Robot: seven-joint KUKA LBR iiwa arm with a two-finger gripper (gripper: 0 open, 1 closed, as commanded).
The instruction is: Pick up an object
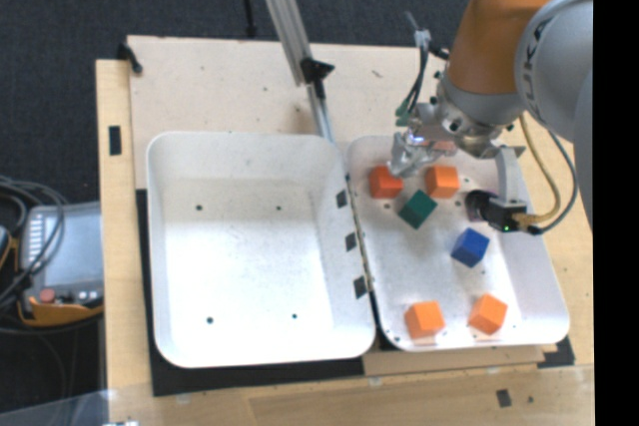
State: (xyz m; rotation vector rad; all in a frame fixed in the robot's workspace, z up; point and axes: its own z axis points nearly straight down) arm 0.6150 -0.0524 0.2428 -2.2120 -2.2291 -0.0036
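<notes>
Six blocks in right bin [544,314] | claw [407,158] over orange block [384,182] (grip unclear) | no readable writing

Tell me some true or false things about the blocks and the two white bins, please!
1. All the blocks lie in the right bin. True.
2. There are two blue blocks. False: just one blue block.
3. The green block lies between the top orange blocks and the blue one. True.
4. The pincer hangs over the left bin. False: it is over the right bin's far end, by an orange block.
5. There are four orange blocks. True: two at the far end, two at the near end.
</notes>
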